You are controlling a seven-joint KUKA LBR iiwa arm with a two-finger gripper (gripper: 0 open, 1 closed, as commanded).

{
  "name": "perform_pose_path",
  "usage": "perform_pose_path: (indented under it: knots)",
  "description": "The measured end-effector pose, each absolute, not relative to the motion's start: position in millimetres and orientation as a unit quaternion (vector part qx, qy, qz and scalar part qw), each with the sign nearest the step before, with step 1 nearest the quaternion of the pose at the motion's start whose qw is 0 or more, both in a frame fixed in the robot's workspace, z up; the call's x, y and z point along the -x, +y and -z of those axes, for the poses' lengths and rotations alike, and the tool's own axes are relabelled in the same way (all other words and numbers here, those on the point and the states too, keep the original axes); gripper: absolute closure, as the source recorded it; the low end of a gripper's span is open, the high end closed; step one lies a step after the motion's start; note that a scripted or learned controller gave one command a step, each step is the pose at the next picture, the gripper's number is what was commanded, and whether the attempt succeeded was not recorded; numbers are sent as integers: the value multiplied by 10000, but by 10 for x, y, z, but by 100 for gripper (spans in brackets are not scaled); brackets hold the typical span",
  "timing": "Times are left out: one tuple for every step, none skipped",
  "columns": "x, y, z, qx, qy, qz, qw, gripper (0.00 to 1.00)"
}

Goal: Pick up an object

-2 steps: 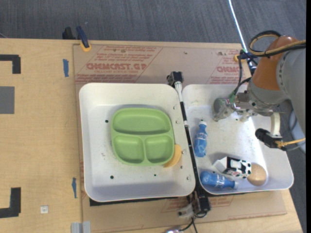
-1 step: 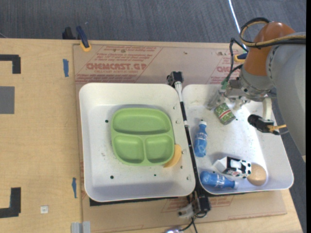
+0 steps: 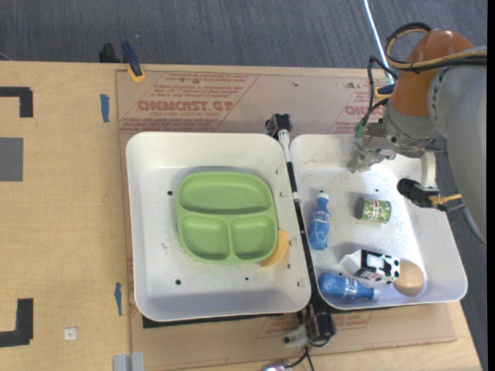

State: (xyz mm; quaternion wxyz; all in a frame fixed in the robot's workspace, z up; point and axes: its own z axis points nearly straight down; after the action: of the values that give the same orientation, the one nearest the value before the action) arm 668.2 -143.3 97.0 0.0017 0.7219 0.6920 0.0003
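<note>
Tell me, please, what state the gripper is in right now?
Gripper: over the back of the right bin; open or shut cannot be told from this view, and nothing shows held in it.

A gray carpet floor (image 3: 232,14) lies behind a light wooden bench (image 3: 54,207) with a brown printed board (image 3: 201,99) on top

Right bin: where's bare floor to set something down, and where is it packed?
The right bin has bare floor along its back, between the gripper and the divider, and a small patch between the upright bottle and the can. The front is crowded: lying bottle, black-and-white toy and egg bunch together.
</note>
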Motion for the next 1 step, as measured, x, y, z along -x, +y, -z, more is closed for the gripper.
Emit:
perform_pose_path:
  knots:
    - [-6680, -1431, -966, -7220, 6919, -1, 11, 0]
